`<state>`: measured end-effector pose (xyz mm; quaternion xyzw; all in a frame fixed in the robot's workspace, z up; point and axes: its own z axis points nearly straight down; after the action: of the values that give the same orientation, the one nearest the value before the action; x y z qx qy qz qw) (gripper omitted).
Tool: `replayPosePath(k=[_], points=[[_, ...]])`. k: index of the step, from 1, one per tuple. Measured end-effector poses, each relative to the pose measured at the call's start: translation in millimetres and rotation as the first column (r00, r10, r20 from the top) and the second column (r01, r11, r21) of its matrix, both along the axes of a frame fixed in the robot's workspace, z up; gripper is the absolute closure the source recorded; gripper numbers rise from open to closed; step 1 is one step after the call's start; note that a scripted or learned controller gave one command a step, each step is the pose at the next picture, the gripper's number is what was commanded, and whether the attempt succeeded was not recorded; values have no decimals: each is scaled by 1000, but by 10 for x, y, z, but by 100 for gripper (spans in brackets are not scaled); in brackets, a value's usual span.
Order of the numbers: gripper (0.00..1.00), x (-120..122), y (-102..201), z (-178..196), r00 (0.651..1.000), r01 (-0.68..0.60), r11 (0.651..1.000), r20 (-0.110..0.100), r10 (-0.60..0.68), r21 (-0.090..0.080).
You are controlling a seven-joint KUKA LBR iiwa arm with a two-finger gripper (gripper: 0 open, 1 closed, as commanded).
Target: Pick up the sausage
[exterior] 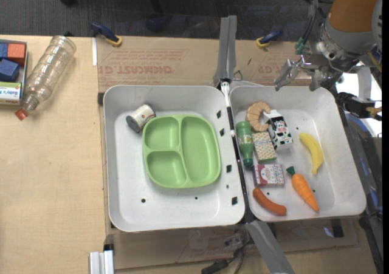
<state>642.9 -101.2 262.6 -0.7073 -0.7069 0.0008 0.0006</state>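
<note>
The sausage [269,202] is a short red-orange link lying near the front left corner of the right bin [349,163], just below a small pink carton [268,175]. My gripper [300,75] hangs above the back edge of the right bin, far from the sausage. Its two fingers are spread wide with nothing between them.
The right bin also holds a carrot [303,190], a banana [312,151], a green bottle [245,143], a cow-print carton [279,130], a cracker box [264,146] and a pretzel-like ring [259,113]. In the left bin [121,163] lie a green divided plate [182,150] and a small can [140,117].
</note>
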Motion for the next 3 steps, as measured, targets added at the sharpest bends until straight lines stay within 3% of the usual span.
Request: replayPosePath(k=[1,2,3], points=[[0,188,-266,-1643,1000,10,1000,13,-10,-3],[0,160,-1146,-480,982,187,982,3,-187,-2],[100,163,-1141,-398,983,183,983,2,-183,-4]])
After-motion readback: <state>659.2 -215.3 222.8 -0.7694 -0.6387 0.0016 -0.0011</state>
